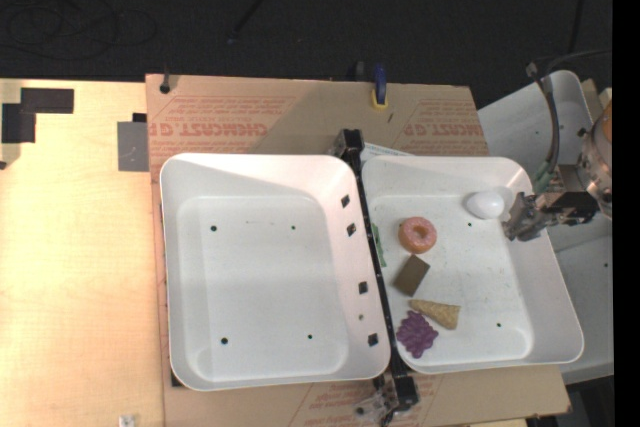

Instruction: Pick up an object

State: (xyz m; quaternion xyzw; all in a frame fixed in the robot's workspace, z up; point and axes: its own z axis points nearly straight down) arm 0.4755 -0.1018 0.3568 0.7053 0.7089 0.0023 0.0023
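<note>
Lying just left of fingers (519, 220): white ball (486, 204), right bin (545, 340).

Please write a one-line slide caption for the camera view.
Gripper at right bin edge near white ball; donut inside.

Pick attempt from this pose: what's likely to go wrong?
1. The pincer sits at the right bin's rim, so it may clip the wall.
2. The nearest item, the white rounded object, looks smooth and may roll away.
3. The brown block, wedge and purple cluster lie close together, so it may nudge neighbours.
</note>
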